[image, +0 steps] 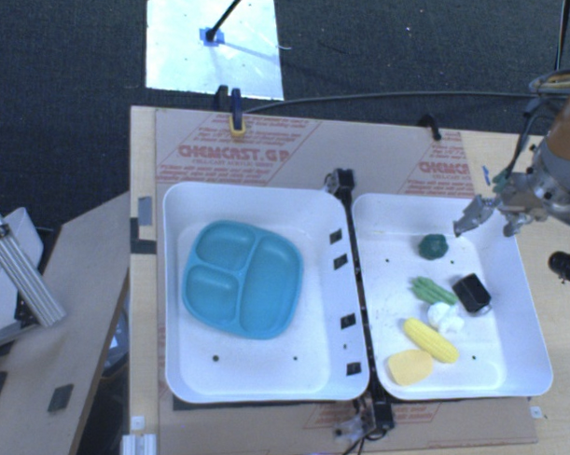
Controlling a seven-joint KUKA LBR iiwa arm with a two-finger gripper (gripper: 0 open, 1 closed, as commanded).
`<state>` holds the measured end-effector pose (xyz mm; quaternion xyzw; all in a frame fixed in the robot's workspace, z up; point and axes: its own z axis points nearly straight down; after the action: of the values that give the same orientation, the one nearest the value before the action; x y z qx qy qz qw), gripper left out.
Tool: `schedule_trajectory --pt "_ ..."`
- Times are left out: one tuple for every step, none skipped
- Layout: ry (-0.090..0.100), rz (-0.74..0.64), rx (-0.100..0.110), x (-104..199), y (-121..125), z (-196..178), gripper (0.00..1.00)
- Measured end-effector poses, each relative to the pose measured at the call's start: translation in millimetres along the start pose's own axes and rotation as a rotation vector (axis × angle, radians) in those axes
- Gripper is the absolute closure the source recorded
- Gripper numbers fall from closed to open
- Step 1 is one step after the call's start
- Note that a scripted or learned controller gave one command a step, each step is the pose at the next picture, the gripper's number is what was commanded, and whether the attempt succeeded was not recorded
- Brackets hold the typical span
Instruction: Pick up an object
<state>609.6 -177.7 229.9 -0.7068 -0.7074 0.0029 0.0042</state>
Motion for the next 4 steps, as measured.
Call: schedule_trajectory --pt "-0.002 -0.003 -0.01 0.7 2.1 -6.1 0.0" --pt "-0.001 -0.002 -0.006 7.0 -4.8 43.3 0.0" --pt "-0.001 -0.003 -0.007 13.6 -3.8 88.6 0.0" --pt "-0.001 -0.001 -0.006 14.3 -3.8 142.5 0.0"
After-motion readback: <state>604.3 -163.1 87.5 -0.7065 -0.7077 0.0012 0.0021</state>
